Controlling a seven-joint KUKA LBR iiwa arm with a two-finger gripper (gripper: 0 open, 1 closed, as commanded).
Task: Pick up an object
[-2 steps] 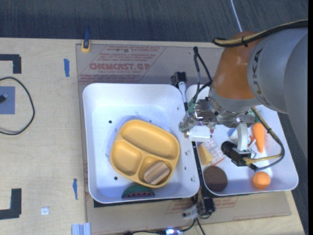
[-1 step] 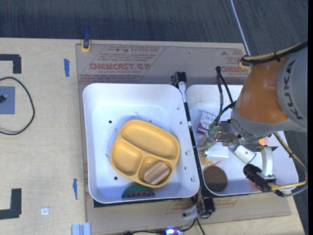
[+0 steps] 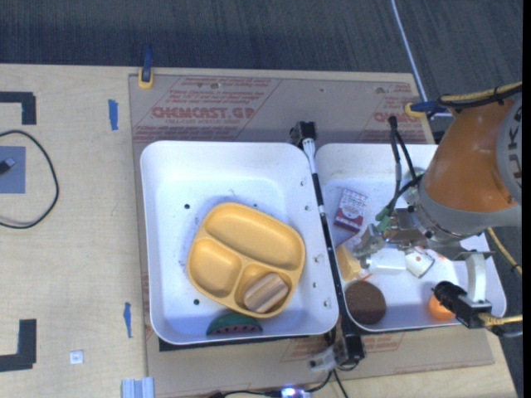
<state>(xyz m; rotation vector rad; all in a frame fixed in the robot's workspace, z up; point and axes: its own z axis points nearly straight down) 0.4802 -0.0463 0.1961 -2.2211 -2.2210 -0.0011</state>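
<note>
Two bins (image 3: 158, 222), arm (image 3: 473, 164) covering right bin, end effector (image 3: 383, 243) grip state unclear, orange item (image 3: 438, 307) half hidden

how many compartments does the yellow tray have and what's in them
3. The yellow tray in the left bin has a long compartment along its upper side, a smaller lower-left one, and a lower-right one holding a tan bread roll.

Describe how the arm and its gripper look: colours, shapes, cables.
The arm is a thick, rounded body with a broad orange band above a grey wrist ring. Thin black cables run along its left side, and a yellow-and-black cable crosses its top. The gripper is a cluster of bare metal and grey parts with small green and white bits; its fingers cannot be made out.
</note>
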